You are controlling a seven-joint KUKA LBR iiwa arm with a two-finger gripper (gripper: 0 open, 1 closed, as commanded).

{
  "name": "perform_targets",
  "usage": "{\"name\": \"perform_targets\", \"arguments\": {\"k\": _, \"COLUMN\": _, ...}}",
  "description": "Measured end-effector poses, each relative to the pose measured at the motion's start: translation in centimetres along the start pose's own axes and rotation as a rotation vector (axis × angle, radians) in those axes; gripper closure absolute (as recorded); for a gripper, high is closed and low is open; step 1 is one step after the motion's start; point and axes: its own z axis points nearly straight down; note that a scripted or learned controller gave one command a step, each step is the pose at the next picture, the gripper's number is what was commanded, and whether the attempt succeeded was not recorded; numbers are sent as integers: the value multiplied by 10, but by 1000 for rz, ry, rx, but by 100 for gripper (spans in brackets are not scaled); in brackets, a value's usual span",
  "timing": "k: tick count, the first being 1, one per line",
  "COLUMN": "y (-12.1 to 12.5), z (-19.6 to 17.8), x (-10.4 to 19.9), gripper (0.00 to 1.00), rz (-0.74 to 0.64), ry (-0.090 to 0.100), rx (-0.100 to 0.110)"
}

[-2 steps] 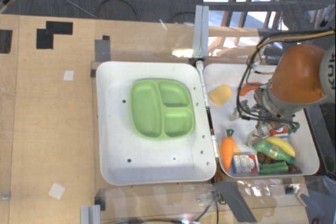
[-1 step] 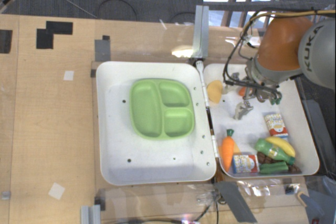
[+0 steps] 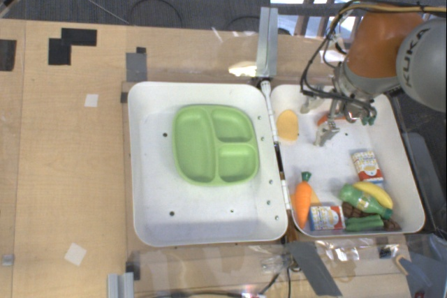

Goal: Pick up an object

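My gripper [image 3: 328,128] hangs over the back of the right bin [image 3: 412,178], under the arm's orange band [image 3: 380,45]. A pale yellow-orange piece [image 3: 288,124] lies just to its left by the bin's wall. Nearer the front are a small red-and-white carton [image 3: 366,166], a banana [image 3: 376,195], a green bottle [image 3: 357,199], a carrot [image 3: 302,199], a can [image 3: 326,218] and a dark item [image 3: 370,223]. The gripper is above the bin floor, away from those front objects. Nothing can be seen held in it.
The left bin [image 3: 154,213] holds a green divided plate [image 3: 213,144]. A metal post [image 3: 268,38] stands behind the divide between the bins. Cables loop beside the arm's wrist. Black markers lie on the wooden bench at the far left.
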Motion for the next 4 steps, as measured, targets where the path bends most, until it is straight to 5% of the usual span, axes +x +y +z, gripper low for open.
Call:
{"name": "perform_targets", "arguments": {"k": 1, "y": 1, "z": -16, "x": -5, "gripper": 100, "rz": -3, "ry": -21, "rx": 5}}
{"name": "perform_targets", "arguments": {"k": 2, "y": -17, "z": -188, "x": -1, "gripper": 100, "rz": -41, "ry": -24, "rx": 11}}
{"name": "perform_targets", "arguments": {"k": 3, "y": -15, "z": -178, "x": 1, "gripper": 0, "rz": -41, "ry": -8, "rx": 4}}
{"name": "perform_targets", "arguments": {"k": 4, "y": -37, "z": -39, "x": 30, "gripper": 0, "rz": -134, "ry": 10, "rx": -3}}
